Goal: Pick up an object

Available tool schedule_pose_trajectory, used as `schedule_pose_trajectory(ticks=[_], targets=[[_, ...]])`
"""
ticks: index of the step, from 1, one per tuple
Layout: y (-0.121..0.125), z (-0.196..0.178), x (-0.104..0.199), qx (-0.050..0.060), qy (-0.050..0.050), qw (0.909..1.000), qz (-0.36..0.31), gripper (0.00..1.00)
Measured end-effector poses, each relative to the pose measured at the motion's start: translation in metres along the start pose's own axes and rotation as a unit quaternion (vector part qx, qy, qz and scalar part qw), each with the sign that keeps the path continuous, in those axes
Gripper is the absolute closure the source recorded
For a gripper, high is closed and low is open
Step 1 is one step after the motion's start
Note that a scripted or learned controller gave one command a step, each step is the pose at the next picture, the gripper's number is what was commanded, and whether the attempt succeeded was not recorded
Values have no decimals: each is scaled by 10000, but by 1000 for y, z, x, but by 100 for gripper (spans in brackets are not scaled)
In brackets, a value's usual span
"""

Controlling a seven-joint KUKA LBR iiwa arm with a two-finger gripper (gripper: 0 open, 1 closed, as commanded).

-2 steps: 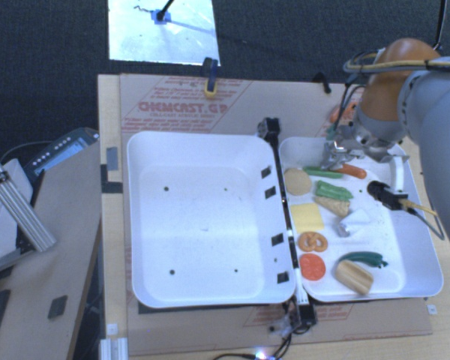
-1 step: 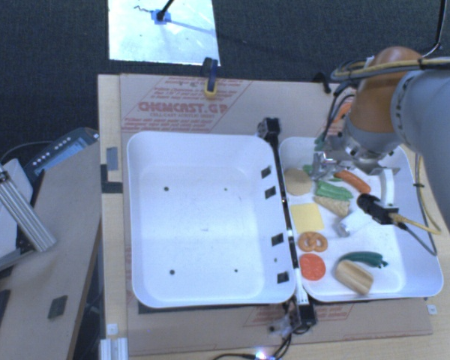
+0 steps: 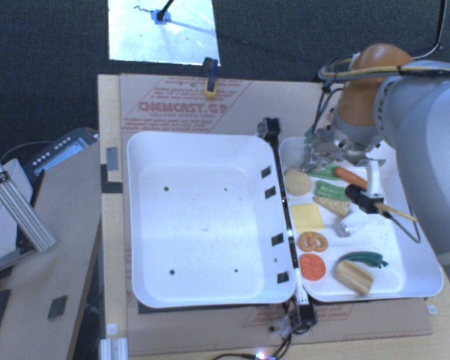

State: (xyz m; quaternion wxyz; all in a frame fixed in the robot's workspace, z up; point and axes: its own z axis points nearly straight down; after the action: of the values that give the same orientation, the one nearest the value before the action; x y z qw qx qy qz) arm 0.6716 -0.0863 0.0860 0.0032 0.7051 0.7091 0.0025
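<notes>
My gripper [image 3: 313, 161] hangs low over the far part of the right bin [image 3: 420, 265], just above a pale round potato-like piece [image 3: 298, 181]. Nothing shows between its fingers. Beside it lie an orange carrot [image 3: 350, 176], a green piece [image 3: 326, 173] and a pale corn cob [image 3: 332, 205]. Nearer the front sit a yellow cheese square [image 3: 307, 217], a small pretzel [image 3: 313, 241], a red tomato slice [image 3: 312, 267], a dark green pepper [image 3: 362, 259] and a tan bread loaf [image 3: 354, 277].
The left bin [image 3: 202, 216] adjoins the right one along a divider with black clips [image 3: 279, 201]. The grey arm [image 3: 420, 118] covers the right bin's far right side. A small silvery piece [image 3: 342, 229] lies mid-bin.
</notes>
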Motion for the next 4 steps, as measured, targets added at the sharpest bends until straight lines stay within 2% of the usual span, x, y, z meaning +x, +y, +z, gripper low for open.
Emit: schedule_pose_trajectory(ticks=[1, 2, 3, 4], targets=[[2, -292, 49, -64, 4, 10000, -13, 100], [0, -440, 36, -70, -8, 10000, 1, 100], [0, -429, -5, 21, -2, 10000, 32, 100], [-1, -402, -77, 41, -10, 10000, 55, 100]])
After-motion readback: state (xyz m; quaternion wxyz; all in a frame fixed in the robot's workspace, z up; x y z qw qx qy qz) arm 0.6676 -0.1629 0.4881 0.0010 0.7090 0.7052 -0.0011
